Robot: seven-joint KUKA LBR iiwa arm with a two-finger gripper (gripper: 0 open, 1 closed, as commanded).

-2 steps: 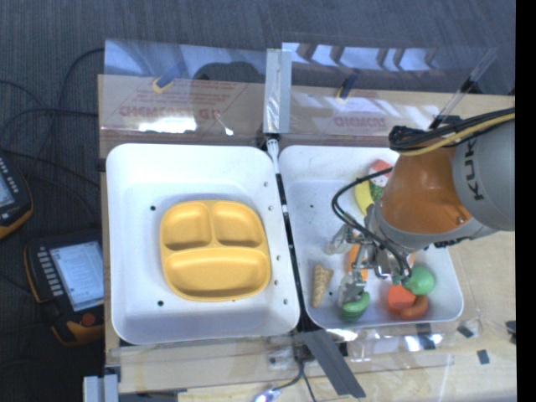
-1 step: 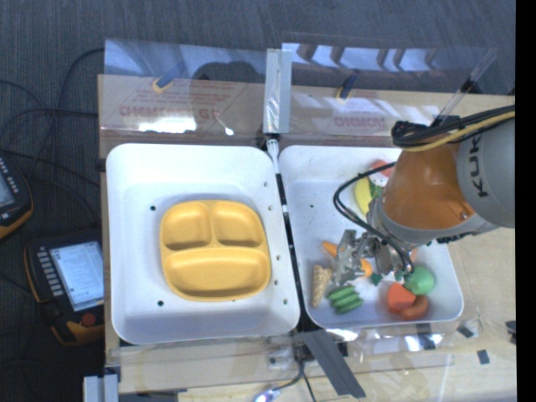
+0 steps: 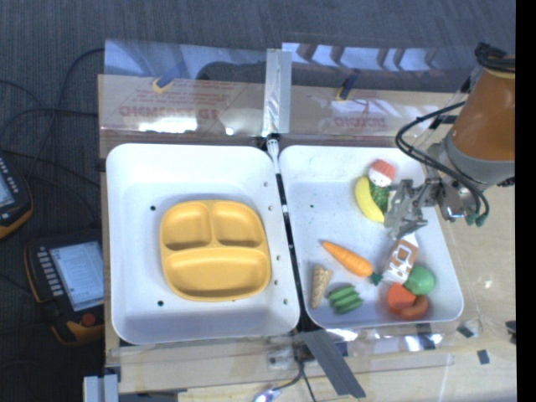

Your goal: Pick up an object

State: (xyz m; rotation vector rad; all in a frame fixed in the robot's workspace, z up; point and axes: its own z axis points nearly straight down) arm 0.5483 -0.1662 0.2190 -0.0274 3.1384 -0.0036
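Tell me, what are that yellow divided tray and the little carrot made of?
The yellow divided tray looks like moulded plastic with a matte finish: even colour, rounded compartment ridges, soft highlights. The small orange carrot with a green tip seems to be toy plastic, smooth and uniformly coloured, though rubber or foam can't be ruled out.

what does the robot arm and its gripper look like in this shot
The arm is a thick rounded column, orange on top with a grey ring beneath. Black cables loop off its wrist. The gripper is a small grey metal two-finger assembly with dark fittings.
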